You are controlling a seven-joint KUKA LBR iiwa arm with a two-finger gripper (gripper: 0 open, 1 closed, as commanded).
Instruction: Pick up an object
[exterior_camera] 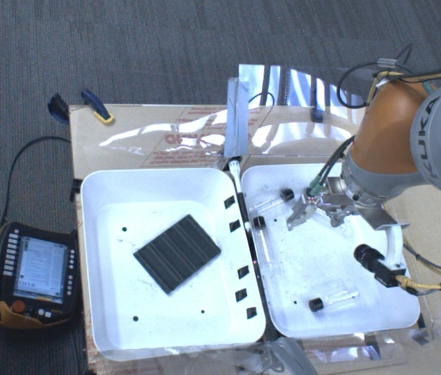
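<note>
A brown surface [150, 131] is carrying two shallow white bins side by side. A grey arm [392, 143] with an orange band is reaching in from the right and hanging over the far part of the right bin [299, 276].

The left bin [111, 303] is holding a dark ribbed slab [177, 252], which is lying flat near the bin's middle and turned at an angle to the walls.

To the left of the surface, a pendant [29, 276] with a lit screen is resting on the grey floor, its cable looping away behind it.

The hand [316, 214] is hovering above the floor of the right bin, pointing left. Its two fingers are standing spread apart with nothing between them.

Three small things are lying in the right bin. A clear vial [286, 196] with a black cap is sitting just left of the hand, at the far end. A second vial [330, 298], also clear and black-capped, is lying at the near end, well apart from the hand. A lone black cap [258, 222] is sitting beside the bin's left wall.

A blue and yellow clamp [95, 106] is gripping the far left corner of the surface.
</note>
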